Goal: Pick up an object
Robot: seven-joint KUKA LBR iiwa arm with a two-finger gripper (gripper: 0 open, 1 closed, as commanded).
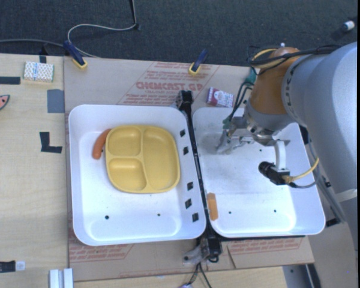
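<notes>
My gripper (227, 141) hangs low over the upper left part of the right bin (252, 218), pointing toward the divider between the bins. Nothing shows in its grasp. A small orange piece (212, 206) lies at the right bin's lower left edge, well below the gripper. In the left bin (132, 224) a yellow divided plate (143, 159) lies flat. An orange sausage-shaped object (98, 144) rests against the plate's left rim.
A small red and white packet (219, 96) lies on the cardboard just above the right bin. Yellow clamps (198, 63) hold the cardboard's far edge. The grey arm (324, 119) covers the right bin's right side.
</notes>
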